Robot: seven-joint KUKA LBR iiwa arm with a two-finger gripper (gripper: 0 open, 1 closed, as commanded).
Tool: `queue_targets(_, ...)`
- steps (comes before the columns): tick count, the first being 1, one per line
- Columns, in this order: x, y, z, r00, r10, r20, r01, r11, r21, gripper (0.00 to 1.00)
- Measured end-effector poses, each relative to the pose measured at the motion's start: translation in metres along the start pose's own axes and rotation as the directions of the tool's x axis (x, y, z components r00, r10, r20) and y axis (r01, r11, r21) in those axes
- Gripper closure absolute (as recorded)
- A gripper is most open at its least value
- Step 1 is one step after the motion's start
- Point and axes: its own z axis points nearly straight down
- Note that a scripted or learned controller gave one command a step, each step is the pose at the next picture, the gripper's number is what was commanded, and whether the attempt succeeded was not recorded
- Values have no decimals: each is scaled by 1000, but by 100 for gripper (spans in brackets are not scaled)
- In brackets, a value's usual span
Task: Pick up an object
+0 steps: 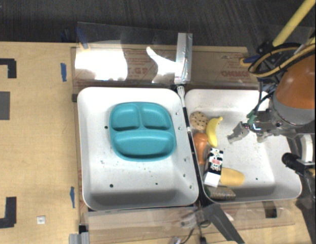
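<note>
From above, the right bin point(259, 161) is the landmark for everything that matters. The gripper point(240, 131) hangs over the middle of that bin, coming in from the arm point(295, 93) on the bin's right side, and its tip points toward the bin's left wall. I cannot tell from here whether it is released or clenched; the tip is small and blurred against the white floor. Nothing is visibly between its tips, so I would not call anything picked.

The objects all lie along the bin's left wall, apart from the gripper. A banana point(213, 130) sits nearest it, just to its left, curved and upright in the picture. A round cookie point(198, 119) lies beside the banana, closer to the wall. Below those is an orange thing point(200, 145) against the wall, then a small black-and-white carton point(214, 164), and a yellow block point(231, 177) toward the bin's near edge. Something brown point(224, 192) lies at the near-left corner, too dim to name.

The left bin point(96, 177), touching the right bin's left wall, holds a teal tray point(142, 131).

As I judge it, the task is barely begun: the arm is in place over the right bin, but no object is lifted or gripped. Left to do is the reach to one thing, likely the banana since it is closest, the closing on it, and the lift clear of the bin floor.
</note>
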Motion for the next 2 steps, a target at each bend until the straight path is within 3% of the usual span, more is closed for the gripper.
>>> queue_targets(1,-6,-12,22,988,-154,0,154,988,1,0)
queue_targets(2,17,12,78,970,-242,4,242,970,-6,0)
